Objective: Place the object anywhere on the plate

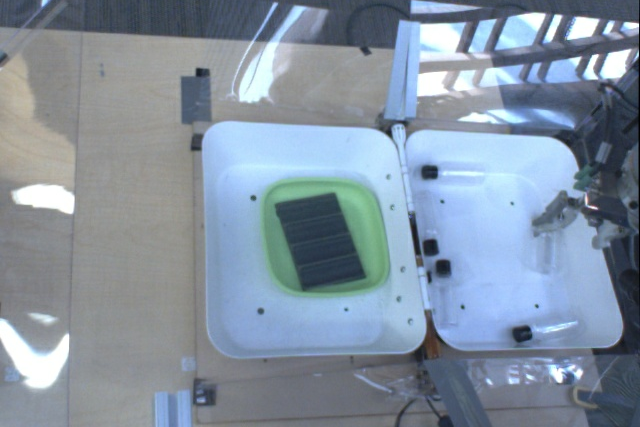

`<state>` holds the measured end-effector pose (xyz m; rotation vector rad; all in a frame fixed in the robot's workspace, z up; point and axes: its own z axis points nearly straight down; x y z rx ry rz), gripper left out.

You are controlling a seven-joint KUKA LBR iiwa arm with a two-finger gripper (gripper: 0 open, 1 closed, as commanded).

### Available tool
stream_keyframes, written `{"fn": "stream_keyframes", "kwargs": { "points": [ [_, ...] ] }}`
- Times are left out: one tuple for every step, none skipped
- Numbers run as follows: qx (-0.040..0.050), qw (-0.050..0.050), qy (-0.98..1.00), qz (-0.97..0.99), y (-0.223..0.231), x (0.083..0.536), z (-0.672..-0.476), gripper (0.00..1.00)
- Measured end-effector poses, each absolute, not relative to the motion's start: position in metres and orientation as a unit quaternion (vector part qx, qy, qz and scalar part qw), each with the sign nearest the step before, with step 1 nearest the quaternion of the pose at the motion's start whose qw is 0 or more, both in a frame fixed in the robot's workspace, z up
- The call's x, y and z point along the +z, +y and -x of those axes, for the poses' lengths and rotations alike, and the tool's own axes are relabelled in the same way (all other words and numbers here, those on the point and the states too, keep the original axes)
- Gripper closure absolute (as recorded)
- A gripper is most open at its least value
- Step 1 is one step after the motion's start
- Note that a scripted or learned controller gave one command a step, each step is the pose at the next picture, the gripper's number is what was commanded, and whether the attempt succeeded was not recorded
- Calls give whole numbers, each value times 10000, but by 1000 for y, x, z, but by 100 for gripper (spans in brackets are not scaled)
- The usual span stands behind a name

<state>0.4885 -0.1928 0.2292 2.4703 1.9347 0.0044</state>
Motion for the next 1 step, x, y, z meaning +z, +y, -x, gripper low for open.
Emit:
{"fn": "stream_keyframes", "kwargs": {
  "points": [
    [19,31,5912,-8065,-192,241,-489,0]
  ]
}}
